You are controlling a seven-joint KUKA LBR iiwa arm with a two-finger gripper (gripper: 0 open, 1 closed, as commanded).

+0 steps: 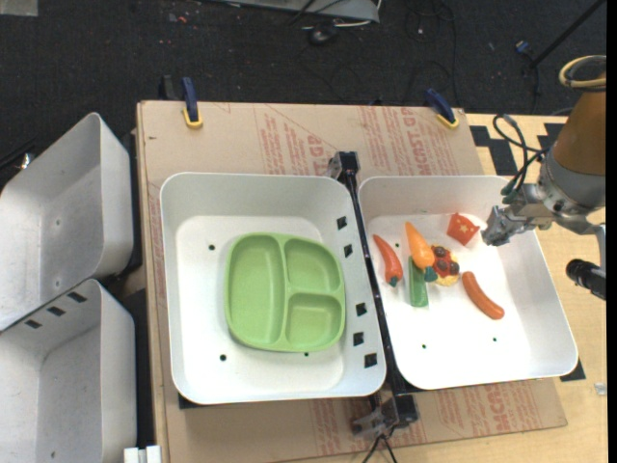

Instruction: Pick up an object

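The right bin [540, 350] holds several toy foods. A red block [463, 228] lies near the back, a carrot-like orange piece [418, 244] beside it, a red chili [388, 258] to the left, a green piece [417, 285], a small multicoloured piece [444, 264] and an orange-red sausage [482, 295]. My gripper [500, 231] hangs at the bin's right back part, just right of the red block and apart from it. Nothing shows between its fingers.
The left bin [193, 210] carries a green divided plate [286, 291]. A black divider [364, 258] runs between the bins. Two white tubs [58, 210] stand off the bench at the left. Clamps hold the board's far edge.
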